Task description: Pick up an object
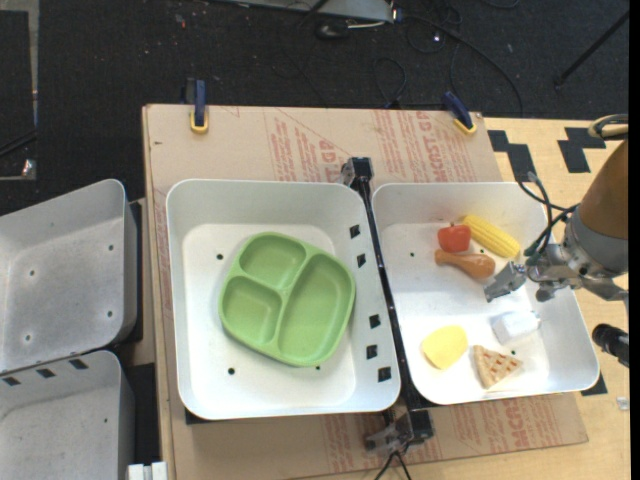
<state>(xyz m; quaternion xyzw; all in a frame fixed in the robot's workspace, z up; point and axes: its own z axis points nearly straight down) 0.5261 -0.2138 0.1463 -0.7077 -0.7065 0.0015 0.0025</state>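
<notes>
White right bin point(560, 368): toy foods left unlifted | gripper point(520, 280) hung over it, above white block point(515, 324) | finger state cannot be told | pick judged not yet made

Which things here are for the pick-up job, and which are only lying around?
Candidates near the gripper:
tomato
corn cob
drumstick
white block
yellow piece
pizza slice

Just lying about:
green divided plate, in the left bin
blue clamps

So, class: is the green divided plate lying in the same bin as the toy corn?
No: the green plate lies in the left bin, the corn in the right bin.
</notes>
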